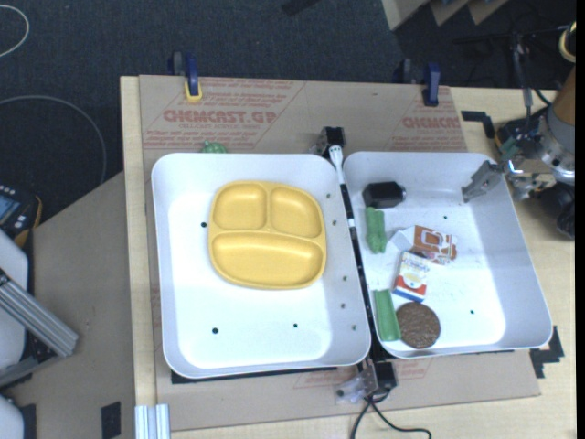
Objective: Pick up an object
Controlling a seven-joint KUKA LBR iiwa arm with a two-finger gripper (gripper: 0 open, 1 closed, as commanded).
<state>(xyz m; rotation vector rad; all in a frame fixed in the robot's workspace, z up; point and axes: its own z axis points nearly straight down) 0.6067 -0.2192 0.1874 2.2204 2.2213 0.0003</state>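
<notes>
A yellow divided plate (268,234) fills the left bin (183,337); packets (432,242), green sticks (376,230), a brown disc (419,324) and a black block (383,193) crowd the right bin's (512,282) left half. At upper right the tool (482,181) hovers near the rim, its grip state impossible to tell. Flat packets could slip a pinch, and the arm is cut off.

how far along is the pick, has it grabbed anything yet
Nothing looks picked yet. The gripper sits at the right bin's far right corner, with nothing visible between its jaws. The black block, green stick, orange-and-white packet, red-white-blue carton and brown round disc all lie in that bin. Left: reach one, grasp it, lift it.
</notes>
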